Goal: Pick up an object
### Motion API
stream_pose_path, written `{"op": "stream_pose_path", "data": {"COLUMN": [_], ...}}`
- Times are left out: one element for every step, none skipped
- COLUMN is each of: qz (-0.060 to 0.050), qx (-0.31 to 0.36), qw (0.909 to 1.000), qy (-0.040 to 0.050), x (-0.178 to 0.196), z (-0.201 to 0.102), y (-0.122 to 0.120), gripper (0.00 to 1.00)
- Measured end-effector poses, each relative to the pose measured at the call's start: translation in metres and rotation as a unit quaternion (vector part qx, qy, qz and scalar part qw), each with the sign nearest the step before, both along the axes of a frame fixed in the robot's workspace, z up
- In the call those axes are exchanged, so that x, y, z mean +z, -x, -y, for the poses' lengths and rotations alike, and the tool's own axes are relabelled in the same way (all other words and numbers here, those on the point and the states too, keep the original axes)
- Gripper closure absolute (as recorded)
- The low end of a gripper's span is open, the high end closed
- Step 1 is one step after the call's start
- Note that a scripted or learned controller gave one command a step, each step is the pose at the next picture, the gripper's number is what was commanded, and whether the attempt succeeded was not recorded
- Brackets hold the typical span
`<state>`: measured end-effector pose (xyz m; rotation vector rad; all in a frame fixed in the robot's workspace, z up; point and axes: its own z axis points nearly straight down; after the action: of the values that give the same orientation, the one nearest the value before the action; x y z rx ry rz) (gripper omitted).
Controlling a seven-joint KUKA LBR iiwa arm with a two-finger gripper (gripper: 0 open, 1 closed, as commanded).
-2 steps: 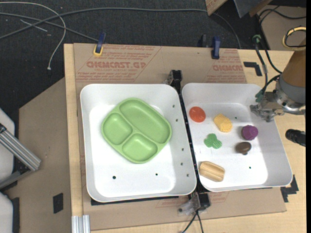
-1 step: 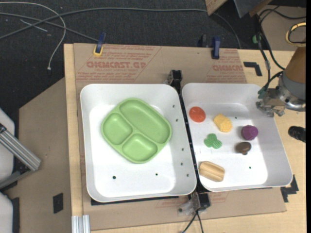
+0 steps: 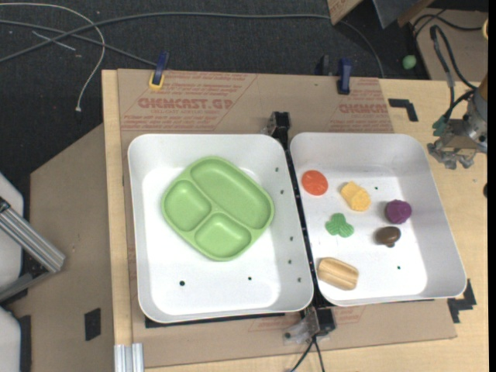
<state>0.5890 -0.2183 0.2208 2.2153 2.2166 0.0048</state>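
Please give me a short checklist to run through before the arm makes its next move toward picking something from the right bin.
1. Gripper position: it sits at the right edge, beyond the right bin rim, over none of the objects. Not ok for a grasp yet.
2. Finger state: cannot tell.
3. Nothing held: no object shows at the gripper. Ok.
4. Targets present: orange disc, yellow piece, purple piece, green piece, brown piece and tan loaf all lie in the right bin. Ok.
5. Spacing: the pieces lie apart, none touching. Ok.
6. Left bin: holds the green divided tray, away from the arm's path. Ok.
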Motion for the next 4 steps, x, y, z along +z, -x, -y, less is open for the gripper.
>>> {"op": "stream_pose_path", "data": {"qz": [-0.001,-0.002,-0.002,-0.003], "qx": [0.0,0.003,0.003,0.003], "qw": [1.0,1.0,1.0,1.0], "qy": [-0.0008,-0.0025,-0.0029,-0.0031], "x": [0.025,0.032,0.038,0.032], "z": [0.0,-0.054,-0.11,-0.174], "y": [-0.001,-0.017,-0.029,-0.041], "gripper": [1.0,1.0,1.0,1.0]}}
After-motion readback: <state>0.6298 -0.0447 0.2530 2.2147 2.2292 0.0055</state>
